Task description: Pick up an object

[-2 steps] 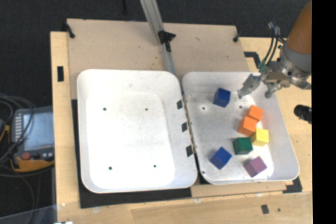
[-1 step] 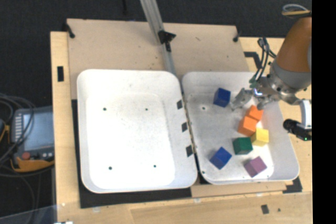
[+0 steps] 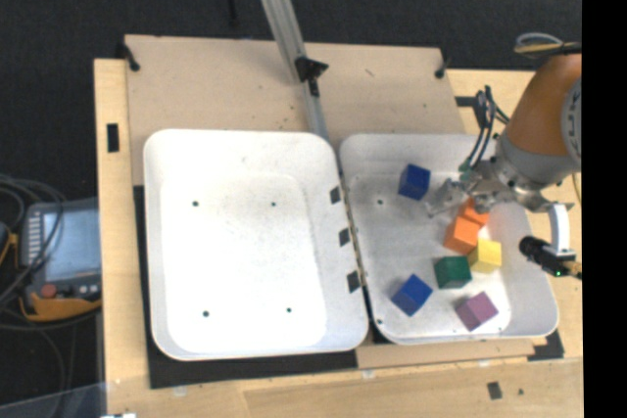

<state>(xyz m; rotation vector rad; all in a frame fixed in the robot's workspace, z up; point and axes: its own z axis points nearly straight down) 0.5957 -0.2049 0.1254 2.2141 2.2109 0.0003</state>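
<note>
The approach step is being carried out: the tool (image 3: 460,196) is being held low in the right bin (image 3: 377,166), just above the orange cube (image 3: 464,231). Its opening cannot be told. A short descent is being called for next.

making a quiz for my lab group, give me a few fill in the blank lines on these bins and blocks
1. All the blocks lie in the ___ bin.
2. The number of blue blocks is ___.
3. The yellow block touches the ___ block.
4. The purple block lies nearest the bin's ___ edge.

Answers: right; two; orange; front
</note>
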